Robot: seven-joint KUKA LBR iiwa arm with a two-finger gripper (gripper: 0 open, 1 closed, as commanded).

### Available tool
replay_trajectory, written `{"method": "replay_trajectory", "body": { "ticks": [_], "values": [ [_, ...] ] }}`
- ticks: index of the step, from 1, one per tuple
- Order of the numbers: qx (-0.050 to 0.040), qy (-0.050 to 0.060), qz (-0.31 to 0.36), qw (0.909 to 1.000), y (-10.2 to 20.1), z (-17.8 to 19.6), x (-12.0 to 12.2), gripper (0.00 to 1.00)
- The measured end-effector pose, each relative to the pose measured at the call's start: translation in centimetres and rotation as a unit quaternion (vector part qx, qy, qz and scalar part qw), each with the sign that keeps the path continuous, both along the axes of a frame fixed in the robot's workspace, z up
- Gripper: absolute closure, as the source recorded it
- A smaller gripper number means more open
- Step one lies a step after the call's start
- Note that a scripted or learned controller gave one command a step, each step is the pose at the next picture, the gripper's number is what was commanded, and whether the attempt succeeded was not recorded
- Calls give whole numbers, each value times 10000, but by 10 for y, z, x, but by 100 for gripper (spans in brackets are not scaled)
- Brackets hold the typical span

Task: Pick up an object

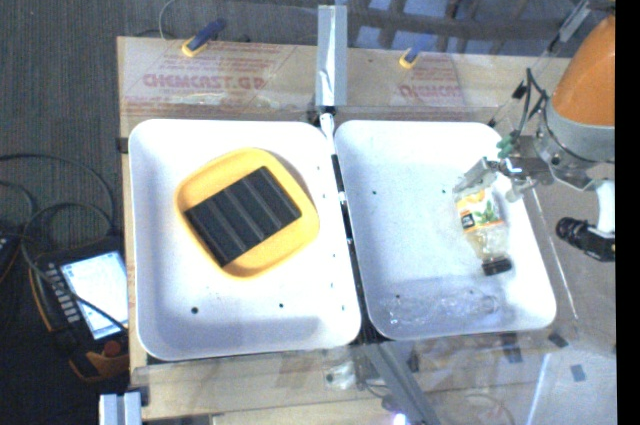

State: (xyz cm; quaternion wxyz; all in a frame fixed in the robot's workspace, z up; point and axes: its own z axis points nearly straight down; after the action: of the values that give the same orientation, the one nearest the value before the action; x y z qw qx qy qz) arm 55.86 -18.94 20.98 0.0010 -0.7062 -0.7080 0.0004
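Looking down on the bench (pixel 230 78), you have two candidates: a yellow dish holding a ribbed black insert (pixel 248 212) in the left bin (pixel 160 313), and a small clear packet with a yellowish label (pixel 484 218) lying in the right bin (pixel 400 173), near its right wall. The gripper (pixel 515 161) sits at that bin's upper right corner, just beside the packet's top end, and the packet looks like the step's target. Whether the jaws are spread or closed you cannot tell from this angle; nothing visibly sits between them. To do the grasp well, bring the jaws over the packet's middle rather than its crinkled upper end, and line them across its narrow width so they close on the body. Keep clear of the bin wall on the descent, since the packet lies close to it. Judge the film slippery and soft, so lift slowly and check that it comes up.
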Motion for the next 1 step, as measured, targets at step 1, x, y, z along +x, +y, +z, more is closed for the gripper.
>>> {"method": "replay_trajectory", "body": {
  "ticks": [1],
  "values": [
    [14,-33,506,9987,-27,-110,26,0]
  ]
}}
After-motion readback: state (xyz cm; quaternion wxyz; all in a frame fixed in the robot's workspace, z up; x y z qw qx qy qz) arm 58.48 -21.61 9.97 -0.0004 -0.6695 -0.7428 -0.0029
